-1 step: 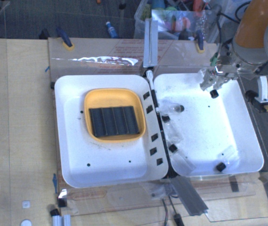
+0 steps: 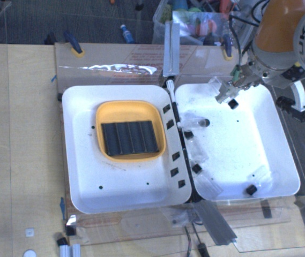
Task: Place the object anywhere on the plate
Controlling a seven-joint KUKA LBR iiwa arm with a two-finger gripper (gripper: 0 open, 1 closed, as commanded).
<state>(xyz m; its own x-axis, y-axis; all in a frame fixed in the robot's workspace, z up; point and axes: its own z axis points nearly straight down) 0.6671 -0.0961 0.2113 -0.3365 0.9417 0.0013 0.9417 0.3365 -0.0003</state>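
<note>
Camera view: gripper (image 2: 228,96) hangs over the far part of the right bin (image 2: 281,165), no object between its fingers; open or closed cannot be told. Dark ribbed object (image 2: 129,138) already lies flat on the yellow plate (image 2: 105,114) in the left bin (image 2: 82,181), so placing looks done and the next move is likely just a clear retreat. No legible writing or brand.

The arm (image 2: 297,31) comes in from the upper right of the camera view. Its grey body carries a wide orange band (image 2: 285,15) just above the wrist. The wrist points down and to the left, at a slant. The gripper (image 2: 228,96) is at the lowest end of the arm, small and pale, with a dark tip at its end.
</note>
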